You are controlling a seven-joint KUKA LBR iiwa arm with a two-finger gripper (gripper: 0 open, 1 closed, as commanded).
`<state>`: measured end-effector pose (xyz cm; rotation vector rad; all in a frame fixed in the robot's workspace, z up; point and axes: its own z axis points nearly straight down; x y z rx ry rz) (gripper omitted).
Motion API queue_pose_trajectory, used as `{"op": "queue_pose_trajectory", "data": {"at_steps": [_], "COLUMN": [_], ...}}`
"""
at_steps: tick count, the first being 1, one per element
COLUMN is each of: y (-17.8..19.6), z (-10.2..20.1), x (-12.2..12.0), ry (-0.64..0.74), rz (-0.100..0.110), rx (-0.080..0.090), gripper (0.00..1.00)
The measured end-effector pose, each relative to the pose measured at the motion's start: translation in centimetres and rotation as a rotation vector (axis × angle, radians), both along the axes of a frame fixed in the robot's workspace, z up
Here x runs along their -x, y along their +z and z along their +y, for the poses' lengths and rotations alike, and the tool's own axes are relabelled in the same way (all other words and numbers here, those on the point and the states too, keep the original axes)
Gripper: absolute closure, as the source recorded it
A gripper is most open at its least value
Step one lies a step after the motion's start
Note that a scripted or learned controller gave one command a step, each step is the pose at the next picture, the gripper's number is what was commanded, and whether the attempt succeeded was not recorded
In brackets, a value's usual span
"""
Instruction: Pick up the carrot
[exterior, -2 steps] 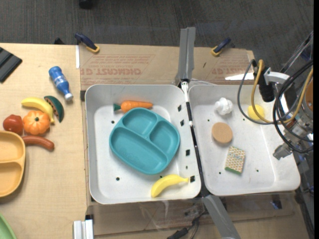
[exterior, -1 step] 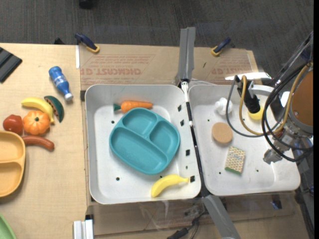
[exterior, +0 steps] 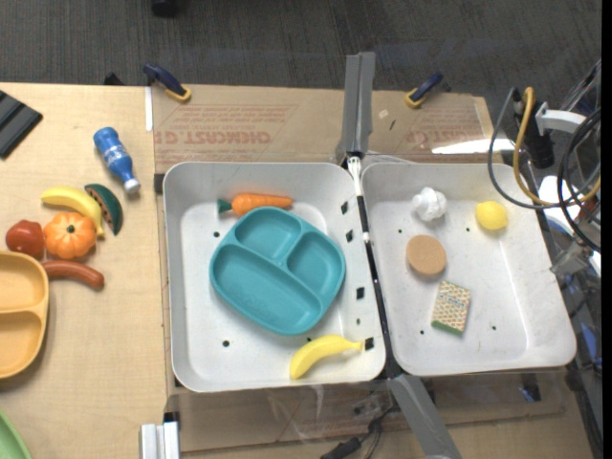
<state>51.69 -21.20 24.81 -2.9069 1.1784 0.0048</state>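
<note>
An orange carrot (exterior: 260,202) with a green stub at its left end lies flat in the left bin (exterior: 187,285), near the bin's far wall. It touches the far rim of a teal divided plate (exterior: 277,270) that takes up the bin's middle.
A yellow banana (exterior: 323,355) lies at the left bin's near edge. The right bin (exterior: 516,338) holds a white crumpled ball (exterior: 429,204), a lemon (exterior: 491,216), a tan disc (exterior: 426,254) and a patterned sponge (exterior: 451,308). Toy fruit, a blue bottle (exterior: 116,159) and a yellow tray (exterior: 19,316) sit left.
</note>
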Motion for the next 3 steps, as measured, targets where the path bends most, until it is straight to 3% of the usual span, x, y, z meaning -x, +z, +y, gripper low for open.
{"op": "queue_pose_trajectory", "data": {"at_steps": [1, 2, 3], "y": [-3.8, -7.9, -0.2], "z": [3.1, 3.4, -0.8], "x": [0.6, 2.2, -1.8], "ry": [0.378, 0.571, 0.530], "rz": [-0.001, -0.003, -0.007], "rx": [0.000, 0.000, -0.001], "gripper": [1.00, 1.00, 1.00]}}
